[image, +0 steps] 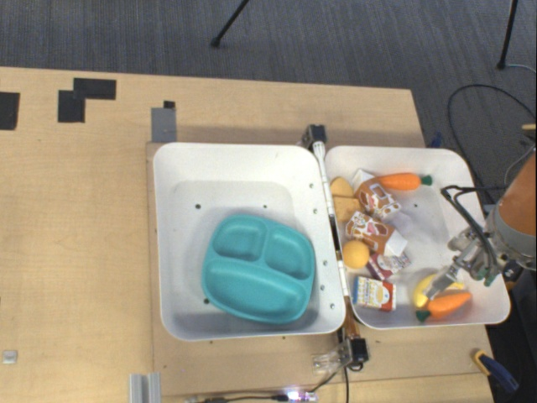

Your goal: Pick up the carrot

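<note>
Camera view looked down on two white bins side by side on a wooden bench. Left bin (168,225) held a teal divided plate (258,267), lying flat toward the near side. Right bin (491,313) was cluttered: one carrot (401,181) with green top lay near the far edge, pointing roughly left-right; a second carrot (447,304) lay at the near right corner, just beside a yellow banana-like item (430,286). Snack packets (375,217) sat in a loose pile mid-left, a lemon (357,253) near the left wall, a small juice carton (375,293) toward the near edge, and a pale rounded item (341,189) by the far left wall, type unclear.

Arm came in from the right, orange band (522,191) visible at the frame edge. Gripper (463,269) sat low over the right side of the right bin, directly above the near carrot and very close to it. Contact could not be confirmed. Finger spacing was not resolvable at this resolution, so cannot tell. Nothing was visibly clamped. A black cable (466,204) ran along the arm over the bin.
</note>
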Controlling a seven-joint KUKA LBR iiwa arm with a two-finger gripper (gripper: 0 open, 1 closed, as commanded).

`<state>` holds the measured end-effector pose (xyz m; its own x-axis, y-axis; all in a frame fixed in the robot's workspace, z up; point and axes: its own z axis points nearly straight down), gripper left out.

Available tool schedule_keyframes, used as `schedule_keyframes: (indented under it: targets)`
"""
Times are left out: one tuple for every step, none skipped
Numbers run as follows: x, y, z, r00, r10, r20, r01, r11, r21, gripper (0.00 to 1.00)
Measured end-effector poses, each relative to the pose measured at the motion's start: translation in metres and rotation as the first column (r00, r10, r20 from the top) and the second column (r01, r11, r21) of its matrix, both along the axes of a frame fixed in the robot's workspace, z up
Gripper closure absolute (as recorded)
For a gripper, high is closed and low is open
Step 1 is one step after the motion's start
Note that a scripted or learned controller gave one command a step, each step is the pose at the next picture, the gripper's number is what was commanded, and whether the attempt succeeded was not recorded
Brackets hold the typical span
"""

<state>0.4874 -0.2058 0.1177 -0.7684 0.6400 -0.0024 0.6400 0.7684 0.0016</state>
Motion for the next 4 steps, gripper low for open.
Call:
schedule_keyframes:
  targets:
    - [0.005,0.009,-0.022,0.997,0.072,0.001,-0.072,0.997,0.007,0.00]
    - [0.002,0.043,-0.032,0.960,0.281,0.004,-0.281,0.960,-0.004,0.00]
    - [0.002,0.104,-0.031,0.746,0.666,0.004,-0.666,0.746,-0.008,0.00]
    - [0.005,0.104,-0.019,0.749,0.662,0.010,-0.662,0.749,-0.014,1.00]
